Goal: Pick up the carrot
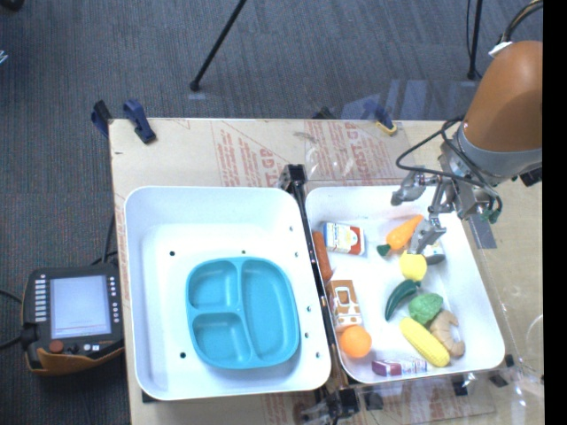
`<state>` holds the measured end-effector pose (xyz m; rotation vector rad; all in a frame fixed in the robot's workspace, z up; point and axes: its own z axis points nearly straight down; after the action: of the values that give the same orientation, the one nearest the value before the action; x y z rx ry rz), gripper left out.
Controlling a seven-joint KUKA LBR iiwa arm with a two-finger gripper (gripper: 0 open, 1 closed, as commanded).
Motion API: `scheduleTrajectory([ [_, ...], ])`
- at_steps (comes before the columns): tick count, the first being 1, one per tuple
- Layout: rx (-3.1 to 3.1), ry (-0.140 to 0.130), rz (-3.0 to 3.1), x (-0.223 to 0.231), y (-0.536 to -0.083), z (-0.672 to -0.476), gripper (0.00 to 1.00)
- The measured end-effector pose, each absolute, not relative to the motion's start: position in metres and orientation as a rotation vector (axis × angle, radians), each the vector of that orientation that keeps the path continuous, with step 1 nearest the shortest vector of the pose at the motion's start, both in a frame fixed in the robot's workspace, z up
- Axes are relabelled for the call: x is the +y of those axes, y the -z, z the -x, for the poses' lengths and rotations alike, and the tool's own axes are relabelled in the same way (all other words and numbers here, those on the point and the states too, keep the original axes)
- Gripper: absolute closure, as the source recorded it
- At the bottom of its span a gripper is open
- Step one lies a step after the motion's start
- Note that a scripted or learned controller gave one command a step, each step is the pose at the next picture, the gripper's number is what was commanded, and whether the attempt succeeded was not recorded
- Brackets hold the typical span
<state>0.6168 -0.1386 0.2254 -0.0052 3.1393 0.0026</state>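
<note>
Hovering released, the metal pincer (431, 222) flanks the tapered, glossy plastic carrot (403, 234).

Two bins (142, 237); one carrot (403, 234)

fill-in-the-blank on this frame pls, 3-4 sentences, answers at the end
1. The blue divided plate lies in the ____ bin.
2. The carrot lies in the right bin, its orange body pointing toward the ____.
3. The round orange fruit sits near the bin's front edge, beside the wall that divides the ____.
4. The corn cob is coloured ____.

Answers: left; gripper; bins; yellow
</note>
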Motion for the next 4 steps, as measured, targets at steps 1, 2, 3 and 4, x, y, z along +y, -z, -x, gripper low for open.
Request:
scheduleTrajectory([
  [1,3.137,-0.005,0.172,-0.146,-0.100,-0.641,0.00],
  [2,3.127,-0.004,0.181,-0.143,-0.114,-0.644,1.00],
  [3,3.126,-0.001,-0.161,-0.121,-0.202,-0.647,1.00],
  [4,3.044,-0.001,-0.764,-0.170,-0.224,-0.605,1.00],
])
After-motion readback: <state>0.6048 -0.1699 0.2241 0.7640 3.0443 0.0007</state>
